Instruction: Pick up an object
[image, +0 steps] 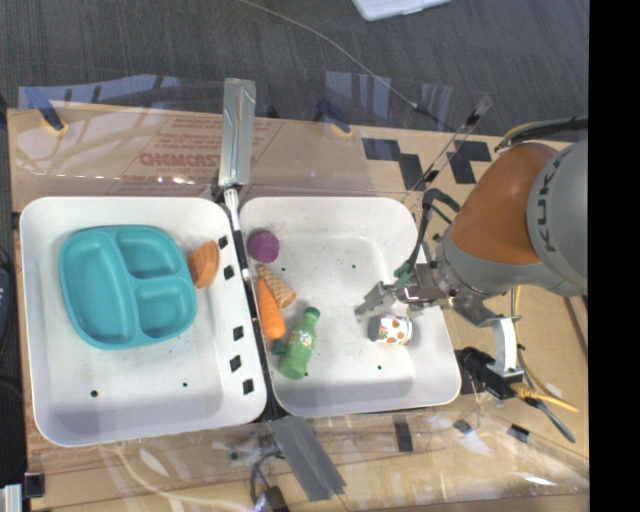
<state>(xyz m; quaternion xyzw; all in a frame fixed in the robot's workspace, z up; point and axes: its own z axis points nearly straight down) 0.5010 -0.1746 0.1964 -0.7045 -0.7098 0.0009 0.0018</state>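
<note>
Camera view shows the hand (385, 308) low in the right bin (340, 395), directly above a small white cup with coloured spots (392, 331); its grip state cannot be told.

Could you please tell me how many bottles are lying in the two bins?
1: the green bottle lies in the right bin, near its left wall beside the carrot.

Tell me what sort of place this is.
Probably a robotics lab bench set up for grasping trials: a grey and orange arm reaches over two white bins taped to a cardboard-covered bench, holding toy food and a teal divided plate.
</note>
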